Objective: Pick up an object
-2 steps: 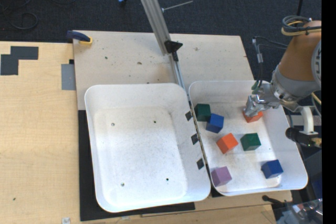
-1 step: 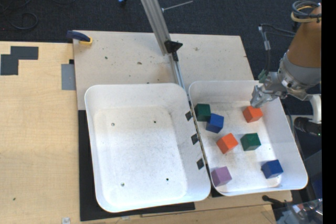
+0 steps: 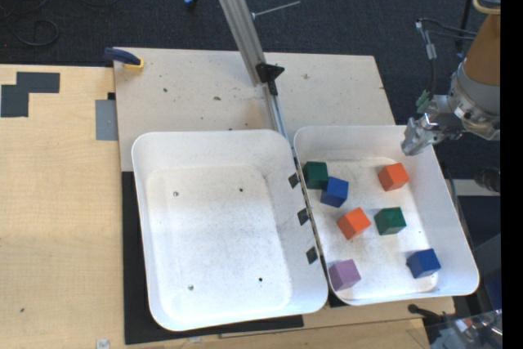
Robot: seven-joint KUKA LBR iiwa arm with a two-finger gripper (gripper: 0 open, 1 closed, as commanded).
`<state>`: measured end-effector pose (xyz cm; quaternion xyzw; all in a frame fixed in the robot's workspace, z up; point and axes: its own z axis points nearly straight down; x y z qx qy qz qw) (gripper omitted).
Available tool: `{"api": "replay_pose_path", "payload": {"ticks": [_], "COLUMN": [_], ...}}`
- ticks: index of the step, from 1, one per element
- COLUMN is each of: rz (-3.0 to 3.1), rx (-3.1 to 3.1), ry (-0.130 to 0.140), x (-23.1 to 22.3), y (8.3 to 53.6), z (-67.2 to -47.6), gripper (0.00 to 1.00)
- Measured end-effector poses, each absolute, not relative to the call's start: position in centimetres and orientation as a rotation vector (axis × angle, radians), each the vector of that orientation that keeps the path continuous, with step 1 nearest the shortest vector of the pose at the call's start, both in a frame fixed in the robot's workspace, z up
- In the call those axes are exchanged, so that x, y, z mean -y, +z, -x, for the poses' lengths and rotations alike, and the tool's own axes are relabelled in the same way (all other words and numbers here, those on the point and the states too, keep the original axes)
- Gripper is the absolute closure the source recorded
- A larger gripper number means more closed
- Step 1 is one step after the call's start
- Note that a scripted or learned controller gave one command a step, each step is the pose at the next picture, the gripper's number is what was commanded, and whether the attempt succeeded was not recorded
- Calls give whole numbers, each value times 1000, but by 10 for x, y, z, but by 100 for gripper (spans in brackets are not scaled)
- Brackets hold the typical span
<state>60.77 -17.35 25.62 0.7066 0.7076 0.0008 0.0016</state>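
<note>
In the right bin, nearest lie a purple cube and blue cube; farther sit orange, green and blue cubes. The gripper hovers over the bin's far right rim, apart from every cube; its grip cannot be told.

Both bins are white: the left bin is speckled with dark flecks, and the right bin carries two orange cubes, two green cubes, two blue cubes and one purple cube. The worktop is pale wood.
</note>
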Motion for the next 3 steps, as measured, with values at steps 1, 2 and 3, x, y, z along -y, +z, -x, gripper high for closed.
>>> {"api": "replay_pose_path", "payload": {"ticks": [1, 2, 3], "rz": [-2221, -2221, -2221], "rx": [-2227, -2229, -2229], "ry": [-1, -2, -2], "x": [130, 85, 39], "y": [257, 253, 256], "z": [-602, -582, -573], "gripper": [100, 100, 100]}}
